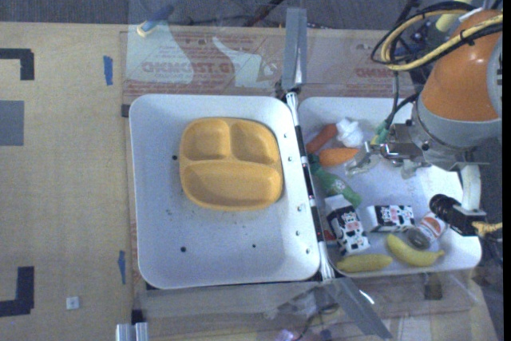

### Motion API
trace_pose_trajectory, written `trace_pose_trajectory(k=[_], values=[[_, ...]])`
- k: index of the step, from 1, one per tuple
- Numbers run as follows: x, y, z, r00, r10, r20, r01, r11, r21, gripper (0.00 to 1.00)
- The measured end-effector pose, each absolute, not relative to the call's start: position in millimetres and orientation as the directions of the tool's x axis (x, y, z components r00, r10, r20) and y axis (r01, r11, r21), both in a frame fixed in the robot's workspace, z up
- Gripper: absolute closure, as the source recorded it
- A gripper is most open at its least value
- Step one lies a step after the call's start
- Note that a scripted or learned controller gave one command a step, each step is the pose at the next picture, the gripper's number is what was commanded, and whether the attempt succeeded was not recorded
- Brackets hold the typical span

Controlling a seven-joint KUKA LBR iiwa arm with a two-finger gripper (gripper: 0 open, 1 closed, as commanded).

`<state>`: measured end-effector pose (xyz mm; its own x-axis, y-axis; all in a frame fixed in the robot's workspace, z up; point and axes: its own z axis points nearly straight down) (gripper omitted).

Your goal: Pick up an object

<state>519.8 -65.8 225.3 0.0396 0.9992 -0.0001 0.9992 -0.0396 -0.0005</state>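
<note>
Shiny metal gripper (382, 154) in right bin (471, 255), grip state unclear. Smooth orange carrot (339, 157) just beside gripper. Curved yellow banana (413, 252) lower down.

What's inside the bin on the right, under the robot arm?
The right bin holds two bananas, two black-and-white boxes, a carrot, a green piece and a small can. The arm covers its far corner.

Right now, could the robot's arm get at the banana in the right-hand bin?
Probably yes. The banana lies uncovered near the front edge of the right bin, with nothing on top of it. The gripper hangs over the same bin, farther back, so the way down looks free.
</note>
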Motion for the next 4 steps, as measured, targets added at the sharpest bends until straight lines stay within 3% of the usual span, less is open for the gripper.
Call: trace_pose_trajectory(k=[1,2,3,4], values=[[540.5,-87,188,0.218,0.976,0.0,0.976,-0.218,-0.002,1.0],[621.2,-25,185,0.097,0.995,-0.001,0.995,-0.097,0.001,1.0],[651.3,-18,259,0.118,0.993,-0.001,0.993,-0.118,0.002,1.0],[596.5,37,229,-0.013,1.0,0.0,1.0,0.013,-0.003,1.0]])
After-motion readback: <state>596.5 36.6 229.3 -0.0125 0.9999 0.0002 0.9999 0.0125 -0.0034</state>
